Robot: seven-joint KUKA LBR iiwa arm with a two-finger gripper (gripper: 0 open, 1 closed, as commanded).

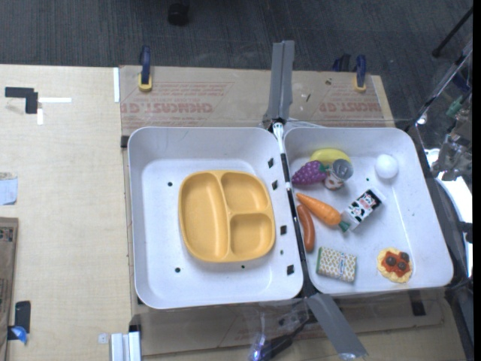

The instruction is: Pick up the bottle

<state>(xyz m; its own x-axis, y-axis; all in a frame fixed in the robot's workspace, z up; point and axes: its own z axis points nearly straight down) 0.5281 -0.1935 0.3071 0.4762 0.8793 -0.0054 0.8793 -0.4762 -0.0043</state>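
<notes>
Lying tilted in the right bin (409,220), the bottle (361,208) touches a carrot (319,208) at nine o'clock. Cracker (336,265) at seven, white ball (386,165) at one

yellow tray (225,216); orange carrot (319,208); black-and-white bottle (362,208)

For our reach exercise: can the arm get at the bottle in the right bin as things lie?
Probably yes. The bottle lies uncovered in the right bin, with bare floor on its right, the arm's side. Only the carrot lies close by its cap end.
</notes>
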